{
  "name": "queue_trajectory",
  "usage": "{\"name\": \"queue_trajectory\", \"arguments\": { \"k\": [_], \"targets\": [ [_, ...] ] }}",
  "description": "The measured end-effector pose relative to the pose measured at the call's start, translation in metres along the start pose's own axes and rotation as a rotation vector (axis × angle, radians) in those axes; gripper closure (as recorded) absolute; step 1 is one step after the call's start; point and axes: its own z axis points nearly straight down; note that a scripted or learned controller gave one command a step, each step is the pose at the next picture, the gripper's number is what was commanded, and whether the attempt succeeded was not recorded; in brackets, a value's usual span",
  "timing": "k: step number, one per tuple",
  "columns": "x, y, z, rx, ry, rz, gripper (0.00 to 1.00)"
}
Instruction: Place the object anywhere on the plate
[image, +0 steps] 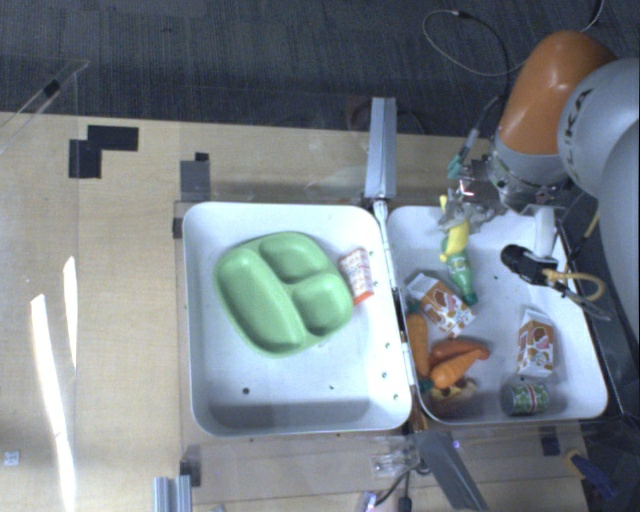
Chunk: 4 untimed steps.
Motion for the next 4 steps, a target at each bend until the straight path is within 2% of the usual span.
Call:
{"name": "queue_trajectory", "arguments": {
  "k": [1, 2, 3, 4],
  "targets": [
    [0.076, -0.059, -0.066, -0.001, 0.002, -0.199, 1.00],
    [0.079, -0.052, -0.066, -0.001, 0.002, -0.283, 1.00],
    [0.166, -0.106, -0.014, 0.004, 0.002, -0.143, 1.00],
    [0.208, -0.040, -0.018, 0.001, 0.003, -0.161, 1.00]
  ]
}}
